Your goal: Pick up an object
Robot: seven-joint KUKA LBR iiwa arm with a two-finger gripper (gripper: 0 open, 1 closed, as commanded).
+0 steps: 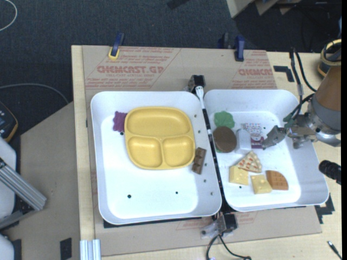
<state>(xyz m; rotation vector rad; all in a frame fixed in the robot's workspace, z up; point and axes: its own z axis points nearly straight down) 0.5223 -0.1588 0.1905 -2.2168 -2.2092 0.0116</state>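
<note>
Camera view puts your gripper (269, 138) in the right bin (309, 194); whether it grips anything, you cannot tell. Just beside it lies a small white packet (252, 131), probably light and slippery, so pinch its short edges.

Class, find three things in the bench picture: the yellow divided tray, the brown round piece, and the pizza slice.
yellow divided tray (159, 123), camera view, floor of its large top compartment.
brown round piece (224, 138), camera view, middle of its top.
pizza slice (250, 162), camera view, middle of the wedge.
</note>
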